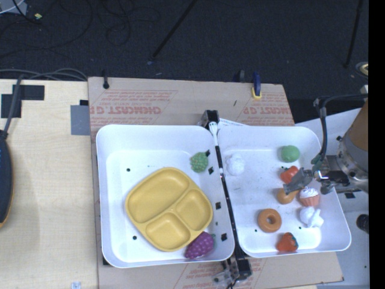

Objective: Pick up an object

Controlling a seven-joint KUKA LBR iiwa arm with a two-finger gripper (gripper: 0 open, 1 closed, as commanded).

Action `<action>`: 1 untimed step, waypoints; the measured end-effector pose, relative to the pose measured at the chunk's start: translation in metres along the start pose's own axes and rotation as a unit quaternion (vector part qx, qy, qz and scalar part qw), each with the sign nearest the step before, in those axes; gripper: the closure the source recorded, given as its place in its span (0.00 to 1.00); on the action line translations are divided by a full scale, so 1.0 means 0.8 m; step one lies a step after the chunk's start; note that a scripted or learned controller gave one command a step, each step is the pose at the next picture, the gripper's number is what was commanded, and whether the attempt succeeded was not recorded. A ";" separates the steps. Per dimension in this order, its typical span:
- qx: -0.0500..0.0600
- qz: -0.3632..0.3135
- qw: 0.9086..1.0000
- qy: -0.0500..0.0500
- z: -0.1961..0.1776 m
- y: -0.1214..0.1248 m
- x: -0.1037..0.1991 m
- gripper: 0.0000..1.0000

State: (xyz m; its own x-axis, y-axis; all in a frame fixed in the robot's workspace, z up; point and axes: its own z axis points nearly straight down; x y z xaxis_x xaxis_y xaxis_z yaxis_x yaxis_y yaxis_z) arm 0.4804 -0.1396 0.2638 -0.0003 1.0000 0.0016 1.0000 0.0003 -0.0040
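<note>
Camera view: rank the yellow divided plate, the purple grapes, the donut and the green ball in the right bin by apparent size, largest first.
1. yellow divided plate, by far the largest
2. purple grapes
3. donut
4. green ball

Grapes and donut look close, so their order is unsure.

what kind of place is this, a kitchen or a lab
Most likely a robotics lab, not a kitchen: two white bins hold toy food like a donut and a yellow divided plate, cables trail on the dark floor, and the gripper reaches in.
</note>
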 end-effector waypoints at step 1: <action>0.002 -0.008 1.000 0.002 0.045 -0.004 0.215 0.00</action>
State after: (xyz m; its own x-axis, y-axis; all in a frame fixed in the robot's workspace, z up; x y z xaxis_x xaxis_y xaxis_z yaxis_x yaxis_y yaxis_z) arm 0.4773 0.0321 0.2281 -0.0165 0.9998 0.0063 0.9998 0.0166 -0.0086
